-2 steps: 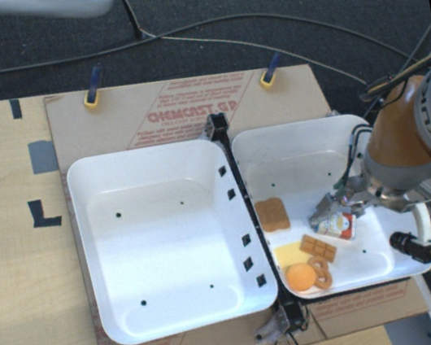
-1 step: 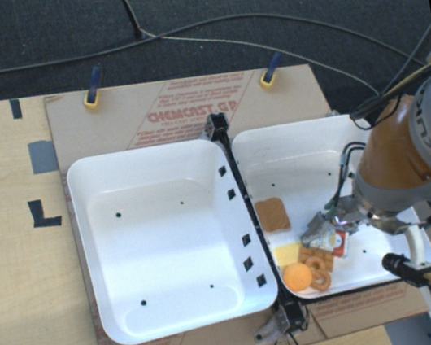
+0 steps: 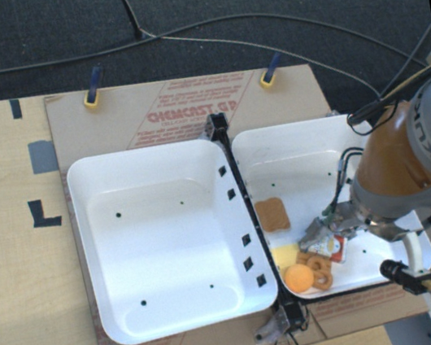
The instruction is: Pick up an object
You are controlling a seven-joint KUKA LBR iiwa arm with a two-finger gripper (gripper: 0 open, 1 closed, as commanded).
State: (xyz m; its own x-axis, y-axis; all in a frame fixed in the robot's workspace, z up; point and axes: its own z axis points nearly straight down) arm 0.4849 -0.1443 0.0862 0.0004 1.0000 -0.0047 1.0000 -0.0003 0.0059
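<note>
In the right bin (image 3: 293,145) lie a brown square slab (image 3: 272,214), a yellow piece (image 3: 286,257), an orange ball (image 3: 299,278), a brown pretzel-shaped thing (image 3: 321,270) and a red and white item (image 3: 334,247). My gripper (image 3: 319,233) hangs low over the near part of this bin, just above the red and white item and right of the yellow piece. Its grey fingers point left toward the pile. Nothing is visibly lifted.
The left bin (image 3: 162,243) sits beside the right one, split from it by a black divider (image 3: 240,204). The grey and orange arm (image 3: 400,168) covers the right bin's right side. Cables cross the dark floor behind, and two clamps (image 3: 92,97) hold the cardboard.
</note>
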